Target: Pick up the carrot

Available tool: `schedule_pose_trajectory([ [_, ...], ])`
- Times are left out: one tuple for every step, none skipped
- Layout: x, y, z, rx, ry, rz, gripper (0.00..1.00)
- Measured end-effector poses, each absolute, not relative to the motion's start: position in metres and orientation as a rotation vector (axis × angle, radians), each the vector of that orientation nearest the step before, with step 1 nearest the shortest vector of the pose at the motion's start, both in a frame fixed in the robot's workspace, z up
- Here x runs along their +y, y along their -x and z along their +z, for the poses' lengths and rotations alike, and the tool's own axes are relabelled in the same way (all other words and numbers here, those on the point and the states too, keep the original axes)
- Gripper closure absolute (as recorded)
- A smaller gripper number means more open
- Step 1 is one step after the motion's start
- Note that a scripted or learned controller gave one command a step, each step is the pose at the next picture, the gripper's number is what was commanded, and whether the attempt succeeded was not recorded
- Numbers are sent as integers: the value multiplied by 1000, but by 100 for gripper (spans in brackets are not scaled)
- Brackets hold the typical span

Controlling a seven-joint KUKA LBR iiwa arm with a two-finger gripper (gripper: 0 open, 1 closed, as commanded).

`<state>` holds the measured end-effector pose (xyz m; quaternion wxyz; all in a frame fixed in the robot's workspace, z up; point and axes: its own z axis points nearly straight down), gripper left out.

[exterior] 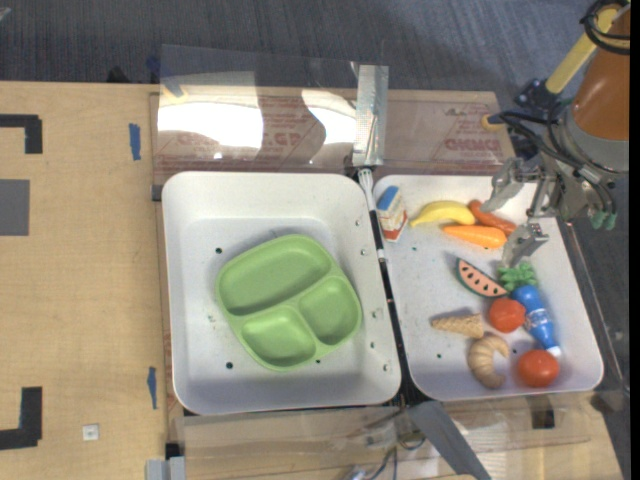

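While jaws (pixel 519 206) hang apart over right bin (pixel 580 368), carrot (pixel 476 235) beside banana (pixel 444 212), green tray (pixel 288 299) in left bin (pixel 190 268).

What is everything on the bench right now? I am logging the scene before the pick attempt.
white plastic bins: 2, side by side
green three-compartment plate: 1, left bin
small white carton: 1, right bin, far left corner
yellow toy banana: 1, right bin, far side
orange toy carrot: 1, beside banana
watermelon slice: 1, middle
ice-cream cone: 1, tan
croissant: 1, near edge
red tomatoes: 2
blue bottle: 1
gripper: 1, grey, fingers spread above carrot
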<state>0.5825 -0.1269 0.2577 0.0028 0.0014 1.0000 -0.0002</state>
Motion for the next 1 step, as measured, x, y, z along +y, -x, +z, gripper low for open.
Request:
schedule_pose_trajectory([
  [-171,-636,100,3126,-140,-2,0],
])
